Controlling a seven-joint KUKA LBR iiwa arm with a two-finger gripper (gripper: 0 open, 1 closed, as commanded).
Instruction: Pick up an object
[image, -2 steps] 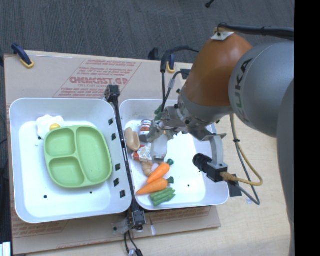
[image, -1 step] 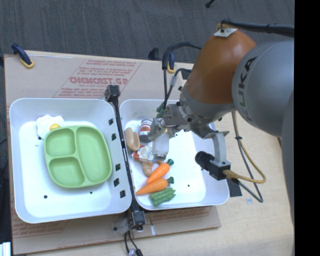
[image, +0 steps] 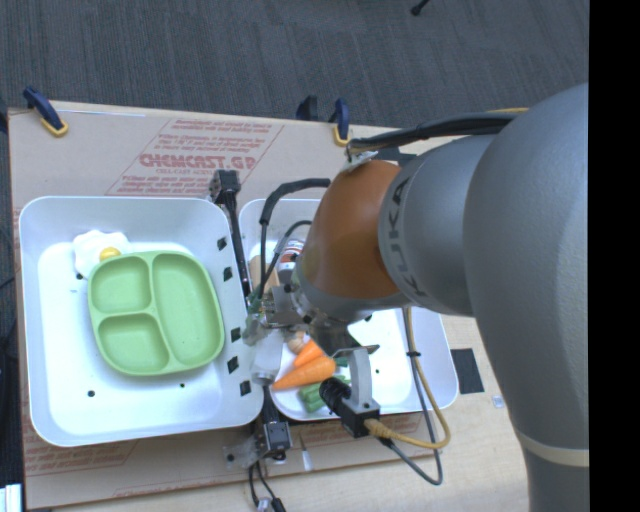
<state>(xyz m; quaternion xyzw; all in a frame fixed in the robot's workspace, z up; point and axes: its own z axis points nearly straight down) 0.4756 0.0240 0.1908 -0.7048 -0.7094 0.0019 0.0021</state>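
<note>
Orange toy carrot (image: 305, 368) lies near the front edge of the right bin (image: 436, 385), touching a green piece (image: 313, 399); the gripper (image: 300, 322) hangs just above it, whether spread or pressed together I cannot tell; a good grasp likely means descending squarely across the carrot's thick end, avoiding the bin's left wall; a green divided plate (image: 156, 311) sits in the left bin (image: 40, 330).

Red "CHEMCAST GP"(?) on cardboard sheet (image: 150, 140)
</note>
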